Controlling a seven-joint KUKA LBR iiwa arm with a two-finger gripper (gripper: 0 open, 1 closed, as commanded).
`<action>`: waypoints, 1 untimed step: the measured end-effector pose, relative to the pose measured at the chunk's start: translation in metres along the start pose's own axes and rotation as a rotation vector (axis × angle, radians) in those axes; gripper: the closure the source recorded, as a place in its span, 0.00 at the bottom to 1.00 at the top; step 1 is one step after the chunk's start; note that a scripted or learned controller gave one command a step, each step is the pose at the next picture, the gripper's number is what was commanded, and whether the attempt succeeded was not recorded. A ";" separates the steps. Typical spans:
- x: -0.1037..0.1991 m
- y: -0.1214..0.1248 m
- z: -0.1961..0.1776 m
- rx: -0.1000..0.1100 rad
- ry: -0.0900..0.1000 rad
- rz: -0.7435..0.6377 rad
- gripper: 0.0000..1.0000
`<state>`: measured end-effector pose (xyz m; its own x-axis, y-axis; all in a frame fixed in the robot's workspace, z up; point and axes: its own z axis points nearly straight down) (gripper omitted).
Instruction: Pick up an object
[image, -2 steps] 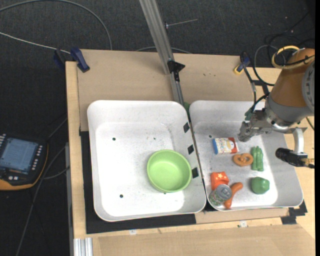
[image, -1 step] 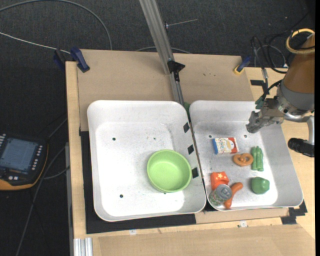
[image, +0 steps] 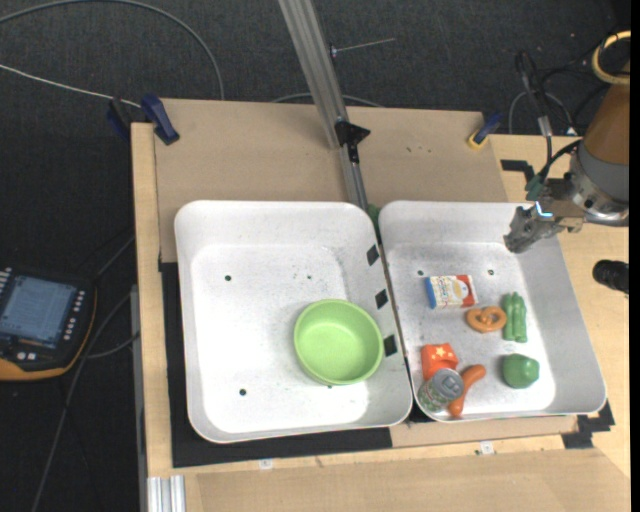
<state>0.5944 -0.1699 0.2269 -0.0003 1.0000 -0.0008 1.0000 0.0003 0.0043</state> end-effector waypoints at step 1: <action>0.051 0.005 0.001 0.004 0.002 -0.004 1.00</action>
